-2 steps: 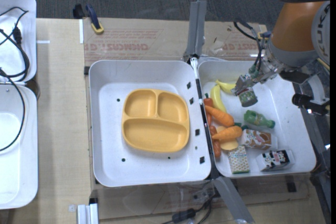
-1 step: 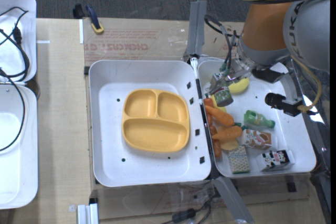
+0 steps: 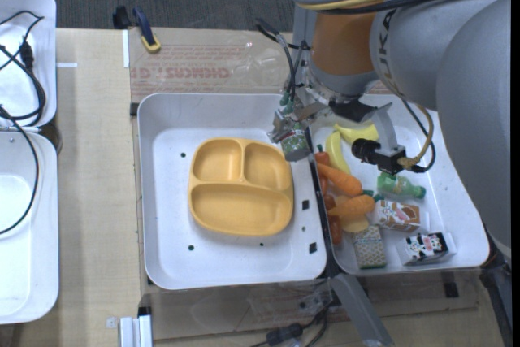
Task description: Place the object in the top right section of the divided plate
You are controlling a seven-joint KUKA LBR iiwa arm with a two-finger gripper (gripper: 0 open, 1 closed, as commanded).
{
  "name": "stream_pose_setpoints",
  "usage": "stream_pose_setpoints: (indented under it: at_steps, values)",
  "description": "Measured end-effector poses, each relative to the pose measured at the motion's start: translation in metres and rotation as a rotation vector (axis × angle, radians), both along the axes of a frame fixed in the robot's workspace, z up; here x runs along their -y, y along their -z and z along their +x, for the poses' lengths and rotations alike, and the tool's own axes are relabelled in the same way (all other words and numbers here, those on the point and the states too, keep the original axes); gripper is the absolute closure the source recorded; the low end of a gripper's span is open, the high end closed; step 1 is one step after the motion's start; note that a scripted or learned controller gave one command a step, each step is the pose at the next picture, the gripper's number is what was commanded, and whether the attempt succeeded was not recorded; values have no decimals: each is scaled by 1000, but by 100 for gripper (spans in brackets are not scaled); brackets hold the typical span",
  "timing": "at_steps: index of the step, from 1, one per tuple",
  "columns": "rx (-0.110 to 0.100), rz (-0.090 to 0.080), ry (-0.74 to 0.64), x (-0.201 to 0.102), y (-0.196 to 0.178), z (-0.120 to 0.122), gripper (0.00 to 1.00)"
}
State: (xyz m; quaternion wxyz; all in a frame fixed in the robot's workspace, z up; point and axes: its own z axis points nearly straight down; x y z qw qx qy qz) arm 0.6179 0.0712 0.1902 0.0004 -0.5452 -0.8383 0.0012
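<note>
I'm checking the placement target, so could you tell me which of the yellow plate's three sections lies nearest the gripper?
The top right section of the divided plate is nearest: it sits just left of the gripper, whereas the top left section and the wide bottom section lie farther off.

You saw a yellow-orange divided plate [image 3: 240, 197] in a white bin [image 3: 162, 175], orange carrots [image 3: 340, 181], and a cow-patterned black-and-white carton [image 3: 426, 247].

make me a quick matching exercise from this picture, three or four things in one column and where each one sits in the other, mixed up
Things
1. yellow three-section divided plate
2. orange plastic carrot
3. small black-and-white cow-print carton
4. blue-and-yellow clamp

Places
A. right bin, bottom right corner
B. bench, above the bins
C. middle of left bin
D. right bin, near the divider

Pairs: 1-C, 2-D, 3-A, 4-B
</note>
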Motion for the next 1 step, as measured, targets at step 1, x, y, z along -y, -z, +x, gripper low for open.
stream_pose_setpoints:
  at_steps: [1]
  values:
    - [0,0,1,0,0,0,0]
